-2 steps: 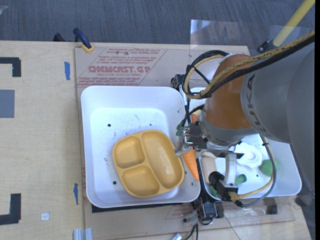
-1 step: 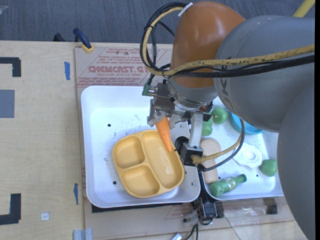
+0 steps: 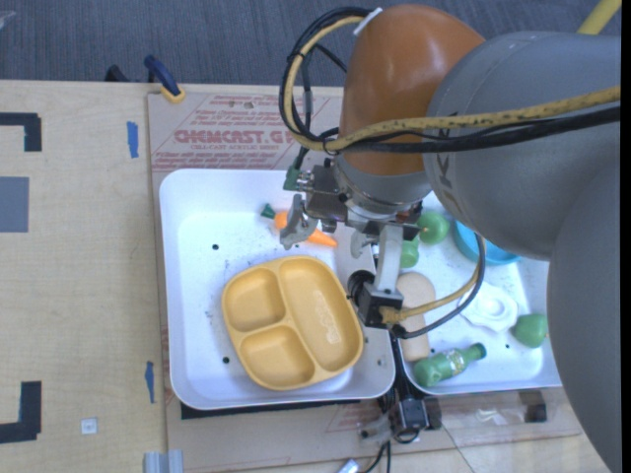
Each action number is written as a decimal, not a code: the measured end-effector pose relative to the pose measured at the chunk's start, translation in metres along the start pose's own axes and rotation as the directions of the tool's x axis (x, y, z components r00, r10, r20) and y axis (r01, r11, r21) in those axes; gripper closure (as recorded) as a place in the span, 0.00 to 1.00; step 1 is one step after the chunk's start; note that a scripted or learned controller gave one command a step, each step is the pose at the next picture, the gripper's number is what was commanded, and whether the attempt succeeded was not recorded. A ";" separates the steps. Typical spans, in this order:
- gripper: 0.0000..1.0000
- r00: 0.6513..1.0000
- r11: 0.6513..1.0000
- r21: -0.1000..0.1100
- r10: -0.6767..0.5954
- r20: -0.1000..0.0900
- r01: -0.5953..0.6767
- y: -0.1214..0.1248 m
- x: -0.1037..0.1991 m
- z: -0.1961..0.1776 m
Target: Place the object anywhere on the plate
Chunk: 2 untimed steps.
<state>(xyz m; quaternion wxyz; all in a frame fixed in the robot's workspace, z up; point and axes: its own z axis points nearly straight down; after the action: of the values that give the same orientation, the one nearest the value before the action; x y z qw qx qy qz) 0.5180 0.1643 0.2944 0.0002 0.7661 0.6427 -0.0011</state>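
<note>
Carrot (image 3: 296, 223), orange with a green top, lies on the floor of the view's left bin (image 3: 192, 264), near its far wall and just beyond the far rim of the plate (image 3: 226, 308). It does not rest on the plate. The gripper (image 3: 317, 215) hangs right over the carrot's right end, close enough that the metal of the wrist hides part of it; I cannot tell how far open the gripper is, nor whether it has hold of the carrot. The plate is yellow with three compartments, all bare, and sits tilted a little in the near half of the left bin, its right edge close to the wall between the bins. The grey arm with its orange band covers much of the right bin (image 3: 498, 365). In that bin lie a green bottle (image 3: 449, 363) on its side near the front wall, a green ball (image 3: 530, 328) at the right, a white piece (image 3: 490, 311) between them, a blue bowl (image 3: 485, 246) half hidden under the arm, and a beige thing (image 3: 418, 290) by the dividing wall
</note>
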 end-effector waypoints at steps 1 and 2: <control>0.00 1.000 1.000 0.000 0.000 0.000 0.000 0.000 0.000 0.000; 0.00 1.000 1.000 0.000 0.000 0.000 0.000 0.000 0.000 0.000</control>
<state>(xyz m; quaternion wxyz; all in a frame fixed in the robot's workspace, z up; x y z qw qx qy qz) 0.5181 0.1643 0.2944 0.0002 0.7661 0.6427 -0.0011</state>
